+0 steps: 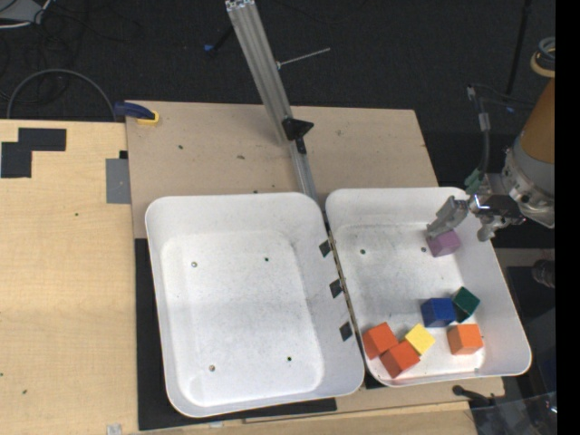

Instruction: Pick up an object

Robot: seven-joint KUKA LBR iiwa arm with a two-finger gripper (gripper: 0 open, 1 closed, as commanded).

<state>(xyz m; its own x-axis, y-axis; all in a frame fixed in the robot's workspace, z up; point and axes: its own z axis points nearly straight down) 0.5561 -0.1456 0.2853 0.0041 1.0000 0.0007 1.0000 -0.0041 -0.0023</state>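
Observation:
My gripper [466, 224] hangs over the upper right part of the right bin [390, 216], open, with one grey finger [447, 215] on the left and the other near the bin's right rim. A purple block [443, 242] lies just below the left finger, touching or very close to its tip, and not between the two fingers. Along the bin's near edge lie a blue block [438, 312], a dark green block [467, 301], an orange block [465, 338], a yellow block [420, 340] and two red-orange blocks [381, 338] [400, 359].
The left bin [181, 220] sits beside the right one, with black clips [335, 288] along the seam between them. A slanted aluminium post [267, 75] rises behind the bins. Wooden bench surface [63, 270] extends to the left.

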